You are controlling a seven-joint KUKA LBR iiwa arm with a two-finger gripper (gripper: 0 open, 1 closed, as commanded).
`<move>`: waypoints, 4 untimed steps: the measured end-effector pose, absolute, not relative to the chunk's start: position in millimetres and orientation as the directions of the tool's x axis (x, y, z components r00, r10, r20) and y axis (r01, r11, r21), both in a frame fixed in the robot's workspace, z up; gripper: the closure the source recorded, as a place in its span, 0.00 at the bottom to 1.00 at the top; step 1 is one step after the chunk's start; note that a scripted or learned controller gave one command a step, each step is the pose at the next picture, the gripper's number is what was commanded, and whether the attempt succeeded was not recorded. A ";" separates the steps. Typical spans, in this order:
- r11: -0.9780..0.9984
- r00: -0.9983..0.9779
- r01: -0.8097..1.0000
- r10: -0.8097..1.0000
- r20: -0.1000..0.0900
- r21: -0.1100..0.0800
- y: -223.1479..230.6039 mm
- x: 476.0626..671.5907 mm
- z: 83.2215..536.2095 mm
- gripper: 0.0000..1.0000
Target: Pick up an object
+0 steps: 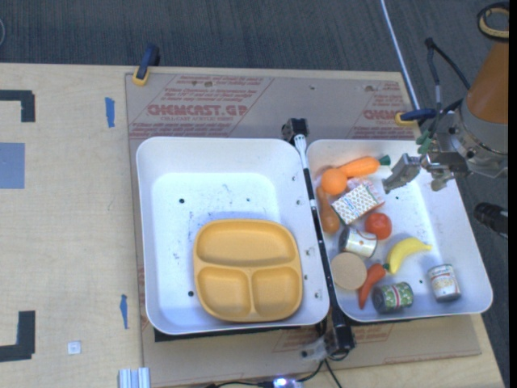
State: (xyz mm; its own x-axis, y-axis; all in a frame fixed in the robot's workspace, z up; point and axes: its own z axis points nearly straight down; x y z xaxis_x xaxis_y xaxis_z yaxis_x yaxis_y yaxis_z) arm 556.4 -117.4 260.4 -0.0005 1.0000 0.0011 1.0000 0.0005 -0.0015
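Bench: I see a pale wood bench (65,217) with blue tape marks, and a brown printed board (210,107) under the two bins; dark carpet lies beyond the far edge.
Left bin: the left bin (161,176) carries a yellow divided plate (247,268), lying flat toward the near side, its three compartments facing up.
Right bin: the right bin (452,225) holds the pickable things, crowded along its left and near parts.
Carrot: an orange carrot (358,167) lies at the far end, next to an orange ball (332,181).
Box: a small patterned box (356,201) sits tilted just in front of the carrot, with a red tomato (378,225) beside it.
Middle: a silver can (356,243) lies on its side, and a tan round disc (350,272) rests nearer me.
Near edge: a banana (405,251), a small second carrot (371,281), a green-labelled can (393,297) and a white-labelled can (443,282) lie close together.
Arm: the arm (489,95) reaches in from the right, over the far right corner of the right bin.
Tool: the tool (420,172) hangs above that corner, fingers spread apart and nothing between them; it is just right of the carrot's tip, and I cannot tell whether it touches anything.
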 end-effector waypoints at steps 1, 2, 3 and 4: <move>0.000 0.000 1.000 1.000 -0.001 0.004 -144.0 550.3 86.5 0.00; -0.001 0.001 1.000 1.000 -0.003 0.009 -144.3 551.8 97.6 1.00; 0.001 -0.001 1.000 1.000 0.001 -0.001 -78.1 491.9 184.7 1.00; 0.001 -0.001 1.000 1.000 0.002 -0.002 1.7 479.8 184.7 1.00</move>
State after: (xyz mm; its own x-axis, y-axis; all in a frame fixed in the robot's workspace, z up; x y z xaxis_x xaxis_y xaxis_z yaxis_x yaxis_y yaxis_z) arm 479.8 1.7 184.7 -0.0011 1.0000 0.0016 1.0000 0.0011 -0.0015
